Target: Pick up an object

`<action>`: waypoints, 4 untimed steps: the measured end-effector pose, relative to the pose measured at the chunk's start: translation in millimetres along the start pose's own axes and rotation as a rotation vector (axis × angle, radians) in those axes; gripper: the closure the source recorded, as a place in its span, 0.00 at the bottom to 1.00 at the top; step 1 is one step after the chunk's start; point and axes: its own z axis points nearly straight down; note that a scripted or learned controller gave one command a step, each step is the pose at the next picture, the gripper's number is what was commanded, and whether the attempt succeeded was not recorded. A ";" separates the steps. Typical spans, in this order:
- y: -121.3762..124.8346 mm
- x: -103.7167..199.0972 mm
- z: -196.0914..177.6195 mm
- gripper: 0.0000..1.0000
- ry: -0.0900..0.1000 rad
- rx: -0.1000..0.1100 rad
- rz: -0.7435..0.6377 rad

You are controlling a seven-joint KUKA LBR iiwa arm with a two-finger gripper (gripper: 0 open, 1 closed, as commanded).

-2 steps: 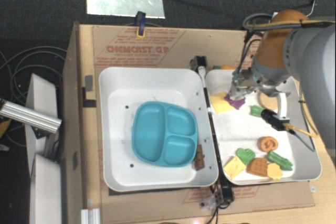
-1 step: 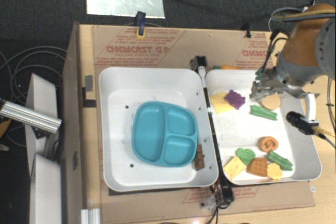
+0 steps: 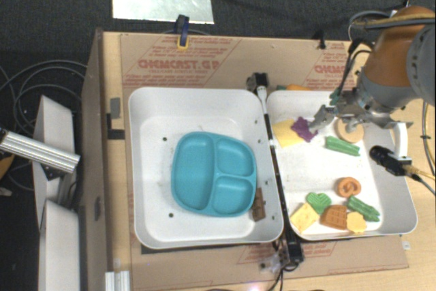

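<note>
Camera view had me hanging over the far end of the right bin [image 3: 409,215], my gripper [image 3: 335,116] low above the toys. My fingers stood apart, one prong reaching toward the divider, the other back under my wrist, and nothing sat between them. So the pick was not done: nothing lifted, the reach made, the closing and the raise left to do.

The purple piece [image 3: 302,127] lay just beside my leading finger, toward the divider, partly on top of a pale yellow piece [image 3: 286,138]. It looked small, lumpy and irregular, a dull violet; I'd judge it an awkward shape to pinch. A green piece [image 3: 342,146] lay just nearer the camera than my fingers.

Well away from me, at the near end, sat the orange ring [image 3: 349,187] and a cluster of green, yellow and brown toys. The blue plate [image 3: 212,174] rested in the left bin [image 3: 146,167], untouched.
</note>
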 end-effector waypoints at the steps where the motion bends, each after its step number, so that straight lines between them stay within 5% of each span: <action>1: 25.7 22.7 86.3 0.00 0.001 0.004 -0.005; 2: 54.2 32.9 82.1 0.00 0.002 -0.003 -0.005; 3: 32.1 23.9 82.4 0.00 0.000 0.001 0.001; 4: 62.5 24.4 81.8 0.00 0.001 -0.003 -0.004</action>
